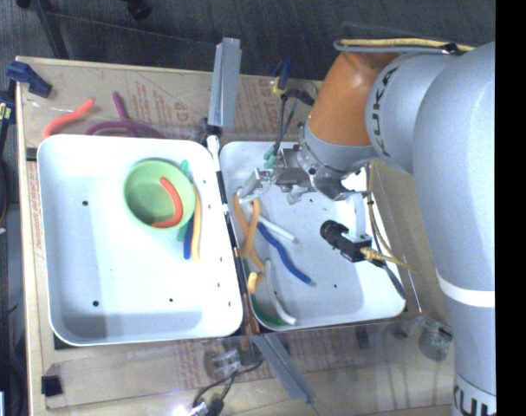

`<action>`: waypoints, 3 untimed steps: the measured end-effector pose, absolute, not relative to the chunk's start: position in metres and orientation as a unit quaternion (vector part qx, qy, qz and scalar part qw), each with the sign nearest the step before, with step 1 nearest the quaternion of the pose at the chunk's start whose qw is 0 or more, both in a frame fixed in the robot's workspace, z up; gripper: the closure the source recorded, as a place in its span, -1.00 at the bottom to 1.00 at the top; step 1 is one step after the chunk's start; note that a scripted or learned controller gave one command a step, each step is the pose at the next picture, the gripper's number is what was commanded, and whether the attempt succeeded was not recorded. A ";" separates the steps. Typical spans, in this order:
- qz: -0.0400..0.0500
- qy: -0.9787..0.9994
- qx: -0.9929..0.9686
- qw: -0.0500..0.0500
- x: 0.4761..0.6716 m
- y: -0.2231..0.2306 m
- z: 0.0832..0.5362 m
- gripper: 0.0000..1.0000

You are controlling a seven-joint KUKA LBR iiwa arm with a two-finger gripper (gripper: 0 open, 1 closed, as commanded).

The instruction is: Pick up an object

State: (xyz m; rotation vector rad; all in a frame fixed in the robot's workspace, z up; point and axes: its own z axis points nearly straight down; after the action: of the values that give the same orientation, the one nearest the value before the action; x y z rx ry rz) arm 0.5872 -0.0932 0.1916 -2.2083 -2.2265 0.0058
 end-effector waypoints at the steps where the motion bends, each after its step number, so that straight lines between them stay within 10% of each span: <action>1: 0.002 -0.700 -0.714 0.001 0.600 -0.118 0.091 -1.00; 2: 0.001 -0.702 -0.713 0.001 0.601 -0.117 0.103 1.00; 3: 0.002 -0.702 -0.712 0.001 0.601 -0.117 0.102 -1.00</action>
State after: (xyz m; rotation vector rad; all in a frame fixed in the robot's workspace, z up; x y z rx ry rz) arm 0.6009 -0.1170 0.1025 -2.2365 -2.2041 0.0048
